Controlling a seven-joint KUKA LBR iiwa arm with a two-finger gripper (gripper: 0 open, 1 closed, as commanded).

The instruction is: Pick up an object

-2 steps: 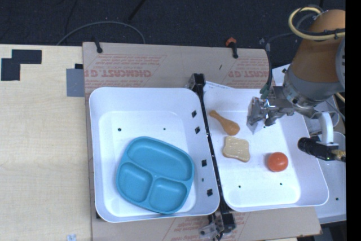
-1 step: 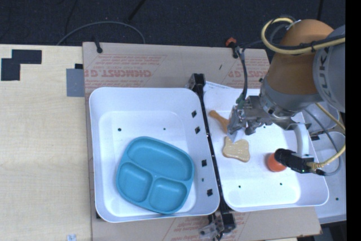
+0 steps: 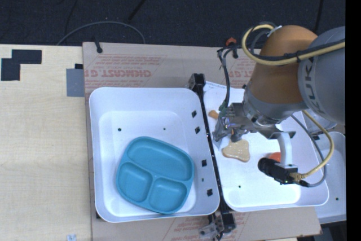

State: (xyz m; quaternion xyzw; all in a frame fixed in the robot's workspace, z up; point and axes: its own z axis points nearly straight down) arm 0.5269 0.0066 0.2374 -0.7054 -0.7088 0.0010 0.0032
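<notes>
Standing over the bench and reading across from the left, the left bin (image 3: 107, 115) is holding a blue divided plate (image 3: 155, 175), lying flat toward its near side with its three compartments facing up. Nothing is reaching toward it.

Past the black divider, in the right bin (image 3: 265, 200), a tan, bread-like piece (image 3: 237, 150) is lying on the white floor close to the bin's left wall. Its longer side is running roughly across the bin, left to right. The gripper (image 3: 228, 128) is hanging just above and slightly behind it, so the piece is sitting just on the near side of the tool. A small tan bit (image 3: 213, 114) is resting behind the gripper near the divider, and something small and orange-red (image 3: 274, 156) is lying further right, well apart.

The arm (image 3: 282, 76) is leaning in from the right, its bulky orange-banded wrist looming over the bin and pointing the tool down and leftward. I cannot tell how the tool is set; cables and housing are crowding it, and nothing looks held.
</notes>
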